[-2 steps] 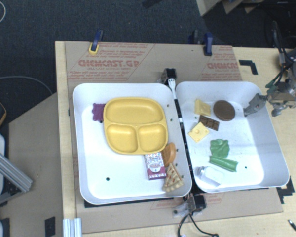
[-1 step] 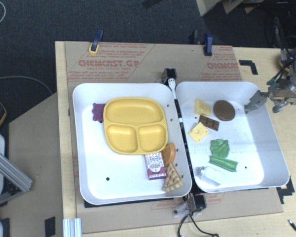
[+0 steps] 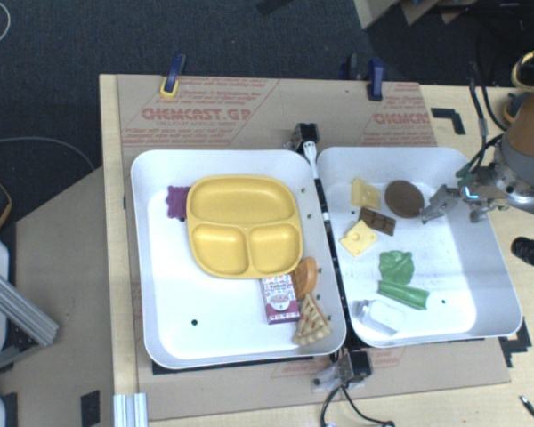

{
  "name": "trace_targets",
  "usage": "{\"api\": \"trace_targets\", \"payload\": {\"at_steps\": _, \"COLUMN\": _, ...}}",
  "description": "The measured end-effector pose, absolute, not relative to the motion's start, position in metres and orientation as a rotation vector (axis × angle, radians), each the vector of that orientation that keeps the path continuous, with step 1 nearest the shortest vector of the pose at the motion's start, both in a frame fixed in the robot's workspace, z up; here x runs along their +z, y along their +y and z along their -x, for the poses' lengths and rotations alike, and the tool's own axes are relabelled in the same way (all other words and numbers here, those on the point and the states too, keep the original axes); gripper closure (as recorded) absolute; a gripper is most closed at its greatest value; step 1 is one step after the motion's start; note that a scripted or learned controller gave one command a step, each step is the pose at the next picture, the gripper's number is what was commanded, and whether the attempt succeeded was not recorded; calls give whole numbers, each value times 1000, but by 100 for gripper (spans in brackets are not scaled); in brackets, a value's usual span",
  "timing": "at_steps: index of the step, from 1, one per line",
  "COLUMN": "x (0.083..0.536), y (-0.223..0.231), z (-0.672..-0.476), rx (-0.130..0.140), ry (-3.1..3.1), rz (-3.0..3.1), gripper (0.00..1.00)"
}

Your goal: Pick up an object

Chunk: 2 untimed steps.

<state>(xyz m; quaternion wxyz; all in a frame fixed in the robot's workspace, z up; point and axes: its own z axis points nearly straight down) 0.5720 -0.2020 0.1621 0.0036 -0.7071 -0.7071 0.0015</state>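
Gripper (image 3: 449, 201): over the right bin's (image 3: 481, 323) upper right part; fingers spread, nothing between them.
Arm (image 3: 527, 154): cut off by the frame's right edge.
Brown disc (image 3: 404, 197): just left of the fingers, apart from them; perhaps a cookie, too blurred to tell.
Nearby: brown bar (image 3: 377, 221), two yellow cheese pieces (image 3: 359, 237), green vegetable (image 3: 397, 277), a white item (image 3: 378, 314) hard to make out at the bin's near edge.
Left bin (image 3: 160, 265): yellow tray (image 3: 245, 224) partly covering a purple thing (image 3: 178, 201); red packet (image 3: 280, 298), waffle (image 3: 312, 320), an orange-brown piece (image 3: 305, 276) by the divider.
In the way: the disc and bar lie between gripper and cheese.
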Motion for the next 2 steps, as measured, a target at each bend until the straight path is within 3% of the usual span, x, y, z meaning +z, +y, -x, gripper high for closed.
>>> {"api": "trace_targets", "payload": {"at_steps": 2, "x": 83, "y": -204, "z": -576, "rx": 3, "ry": -2219, "rz": 2218, "gripper": 0}}
